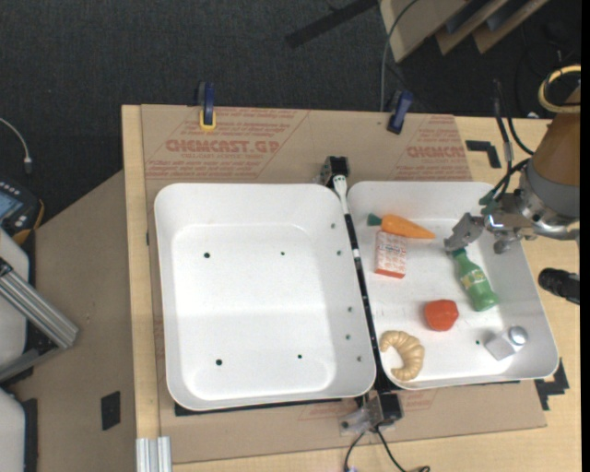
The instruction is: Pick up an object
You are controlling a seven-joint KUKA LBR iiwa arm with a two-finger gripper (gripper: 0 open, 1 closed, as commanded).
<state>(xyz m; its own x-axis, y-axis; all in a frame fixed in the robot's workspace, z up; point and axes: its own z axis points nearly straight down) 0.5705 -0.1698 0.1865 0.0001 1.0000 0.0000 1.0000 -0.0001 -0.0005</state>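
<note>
The bench top (304,138) is brown board with red writing on it. Two blue clamps (206,100) hold its far edge. Around the board the floor (138,46) is dark grey and speckled. A silver metal bar (32,300) sits at the left, and some brown boards (479,23) lean at the top right.

Two white bins sit side by side. The left bin (175,304) has small dark dots on its bottom. The right bin (544,355) holds the toys: an orange carrot (406,227), a little red and white box (391,255), a green bottle (474,280), a red tomato (442,314), a tan croissant (403,353) near the front edge, and a small grey thing (505,343) in the front right corner — too small to tell what it is.

The arm (558,171) comes in from the right and is cut off at the picture's edge. Its gripper (479,232) hangs over the far right part of the right bin, just above the top of the green bottle. The claw looks spread a little, with one grey finger (461,234) sticking out to the left — it is pinching nothing. The bottle's cap is close under the claw and hard to make out.
</note>
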